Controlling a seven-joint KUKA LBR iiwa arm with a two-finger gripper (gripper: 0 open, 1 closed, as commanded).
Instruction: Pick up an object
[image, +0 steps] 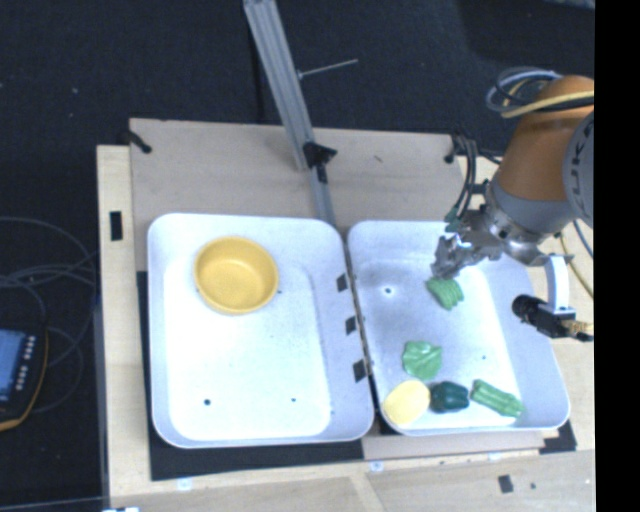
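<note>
Dark floor rings the surface, and in the right bin we see our tool just above a small green toy, likely light, hard and slippery, best pinched across its middle.

**Five pieces in the right bin**

A light green piece lies near the bin's middle, just under the gripper tip (contact unclear). Lower, a crumpled green piece. Along the near edge sit a pale yellow round, a dark green lump touching it, and a long green piece, tilted.
</note>
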